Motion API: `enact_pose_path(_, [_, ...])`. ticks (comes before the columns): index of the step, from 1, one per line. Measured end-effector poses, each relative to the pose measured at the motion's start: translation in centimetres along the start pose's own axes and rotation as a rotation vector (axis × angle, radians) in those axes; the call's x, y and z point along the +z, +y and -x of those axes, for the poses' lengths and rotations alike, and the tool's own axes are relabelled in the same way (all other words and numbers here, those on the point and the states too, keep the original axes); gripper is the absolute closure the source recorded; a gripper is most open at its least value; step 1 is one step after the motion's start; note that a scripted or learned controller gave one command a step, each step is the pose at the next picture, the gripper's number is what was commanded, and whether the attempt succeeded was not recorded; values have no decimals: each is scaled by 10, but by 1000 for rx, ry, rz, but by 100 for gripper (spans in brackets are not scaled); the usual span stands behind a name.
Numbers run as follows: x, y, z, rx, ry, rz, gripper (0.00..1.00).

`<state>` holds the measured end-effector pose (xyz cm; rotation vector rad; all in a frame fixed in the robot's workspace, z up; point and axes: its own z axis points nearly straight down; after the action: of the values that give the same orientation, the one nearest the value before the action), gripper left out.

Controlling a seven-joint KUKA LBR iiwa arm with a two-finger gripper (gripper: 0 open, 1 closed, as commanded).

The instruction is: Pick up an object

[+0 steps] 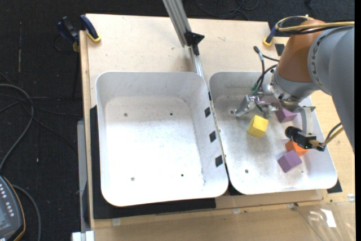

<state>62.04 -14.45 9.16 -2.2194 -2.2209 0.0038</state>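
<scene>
In the right bin (237, 175) lie a yellow cube (258, 126), a purple block (289, 161) near the front right, a second purple block (286, 115) partly under the wrist, and a small orange piece (293, 147). My gripper (241, 109) is low over the bin's middle, just up and left of the yellow cube. Nothing shows in its grasp. The grey arm with its orange band (296, 59) covers the bin's far right corner.
The left bin (107, 99) stands beside the right one, and the two share a raised middle wall (214, 132). A slanted metal rail (172, 0) runs from the top down to the back of the bins. Two clamps (84, 28) sit at the bench's far corners.
</scene>
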Motion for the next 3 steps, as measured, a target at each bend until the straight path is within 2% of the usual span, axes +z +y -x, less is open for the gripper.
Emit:
enact_pose_path(1, [-4,-58,-36,0,2,0,0])
enact_pose_path(2, [-14,-55,-34,1,1,5,100])
enact_pose_path(3, [-109,3,-106,-9,2,15,100])
